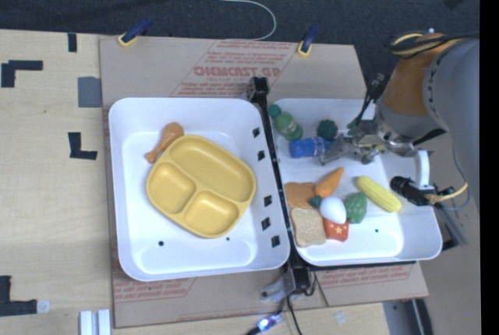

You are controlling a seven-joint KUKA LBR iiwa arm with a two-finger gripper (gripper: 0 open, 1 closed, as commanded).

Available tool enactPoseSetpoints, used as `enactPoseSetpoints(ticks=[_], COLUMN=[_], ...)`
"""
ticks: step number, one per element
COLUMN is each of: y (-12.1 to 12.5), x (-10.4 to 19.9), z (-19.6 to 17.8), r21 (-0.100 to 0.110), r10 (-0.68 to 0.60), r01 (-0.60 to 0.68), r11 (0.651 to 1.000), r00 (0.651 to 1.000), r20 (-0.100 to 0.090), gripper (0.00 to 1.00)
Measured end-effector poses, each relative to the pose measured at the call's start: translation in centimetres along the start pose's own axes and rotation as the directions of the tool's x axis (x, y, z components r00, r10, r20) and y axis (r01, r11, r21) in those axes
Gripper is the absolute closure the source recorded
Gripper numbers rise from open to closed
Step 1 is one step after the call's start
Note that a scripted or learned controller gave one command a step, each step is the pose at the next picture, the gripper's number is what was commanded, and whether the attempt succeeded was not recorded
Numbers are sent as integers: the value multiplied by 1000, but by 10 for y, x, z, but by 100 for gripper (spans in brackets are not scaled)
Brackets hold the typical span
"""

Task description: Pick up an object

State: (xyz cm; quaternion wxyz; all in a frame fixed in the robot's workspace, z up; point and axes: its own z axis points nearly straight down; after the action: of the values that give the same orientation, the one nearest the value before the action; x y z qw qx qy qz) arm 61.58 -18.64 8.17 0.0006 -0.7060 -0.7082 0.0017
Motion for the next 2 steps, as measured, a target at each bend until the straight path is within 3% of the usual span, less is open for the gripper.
enactPoseSetpoints(ticks=[1,2], y=[1,3], x=[0,-5], z=[-13,-57], r21=[-3,-6], r10=[-1,3], r01=[1,-3], r11=[1000,1000], r00=[1000,1000], r20=[0,-1], gripper=[100,100])
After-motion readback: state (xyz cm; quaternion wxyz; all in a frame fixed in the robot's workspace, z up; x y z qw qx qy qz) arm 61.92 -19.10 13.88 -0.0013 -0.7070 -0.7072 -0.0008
